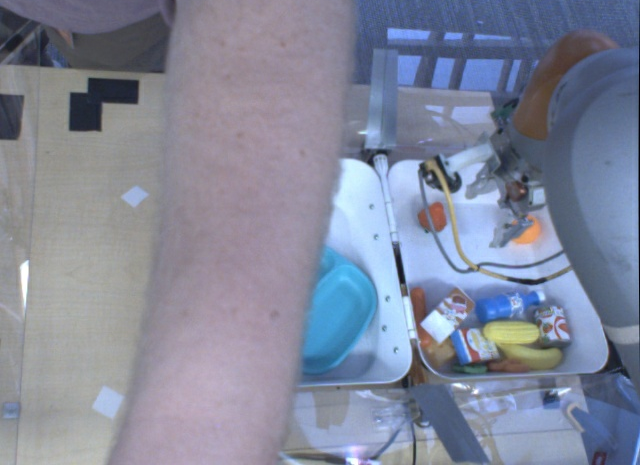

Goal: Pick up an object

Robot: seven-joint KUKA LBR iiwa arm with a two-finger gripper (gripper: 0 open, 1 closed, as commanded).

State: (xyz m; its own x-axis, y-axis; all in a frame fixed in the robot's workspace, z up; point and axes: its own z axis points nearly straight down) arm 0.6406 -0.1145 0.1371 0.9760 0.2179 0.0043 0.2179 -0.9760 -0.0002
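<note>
A broad pinkish arm of a person (250, 203) is stretching across the bench from the far edge to the near edge, covering most of the left bin (360, 283). Beside it, the grey robot arm (600, 153) is reaching in over the right bin (590, 348) from that bin's right side, its orange band (555, 73) sitting above the wrist. The gripper (512, 215) is hanging over the far right part of the right bin, its fingers pointing down toward the floor of the bin; how wide they are standing I cannot tell from here. A light blue bowl-like dish (335, 318) is lying in the left bin, near its right wall. A yellow and black cable (455, 233) is looping across the right bin's floor. Along the near edge of the right bin a cluster is lying: a yellow banana (520, 355), a yellow corn-like piece (510, 333), a blue bottle (508, 305) and a small red and white carton (447, 315). A small orange object (525, 231) is lying just beside the gripper tips, toward the right wall, and I cannot tell whether they are touching. A small red object (432, 218) is lying well to the gripper's left, near the bin's left wall.
</note>
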